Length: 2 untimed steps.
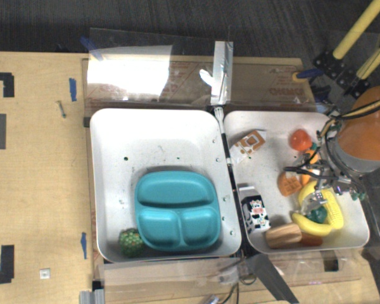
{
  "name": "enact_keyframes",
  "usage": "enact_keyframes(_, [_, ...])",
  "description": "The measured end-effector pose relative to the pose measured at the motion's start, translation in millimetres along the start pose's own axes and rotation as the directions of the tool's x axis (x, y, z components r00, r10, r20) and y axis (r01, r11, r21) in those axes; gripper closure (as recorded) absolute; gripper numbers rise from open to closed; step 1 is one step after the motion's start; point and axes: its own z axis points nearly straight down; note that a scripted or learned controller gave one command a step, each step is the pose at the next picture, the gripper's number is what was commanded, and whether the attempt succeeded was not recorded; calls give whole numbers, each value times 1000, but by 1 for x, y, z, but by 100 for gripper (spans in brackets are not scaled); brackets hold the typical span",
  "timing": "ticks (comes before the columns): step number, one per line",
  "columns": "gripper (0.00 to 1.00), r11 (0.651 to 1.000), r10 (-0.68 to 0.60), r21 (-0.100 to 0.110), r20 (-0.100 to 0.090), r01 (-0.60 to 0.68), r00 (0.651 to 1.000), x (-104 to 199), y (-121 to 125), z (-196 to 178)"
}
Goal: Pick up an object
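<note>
Your hand (318, 194) is low in the right bin (275, 122), over the banana (332, 215); nothing visibly lifted. Whether it is clamped, I cannot tell.

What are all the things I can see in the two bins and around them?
Divided tray: one, teal, middle of the left bin.
Bumpy round thing: one, green, left bin's near corner, beside the tray.
Small snack box: one, orange and white, right bin, far left.
Little carton with a cow pattern: one, black and white, right bin's left wall.
Tomato-like ball: one, red-orange, right bin, far side.
Banana: one, yellow, right bin, near side.
Corn cob: one, yellow, by the banana.
Wooden block: one, brown, right bin's near edge.
Arm: one, grey with an orange band, from the right.
Tool: one, over the right bin's toys.
</note>
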Motion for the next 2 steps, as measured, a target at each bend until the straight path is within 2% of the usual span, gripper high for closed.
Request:
enact_keyframes(1, [0,1000,3,-2,3,-3,1000,-37,75,1])
enact_keyframes(2, [0,1000,6,-5,-60,-7,998,-96,62,4])
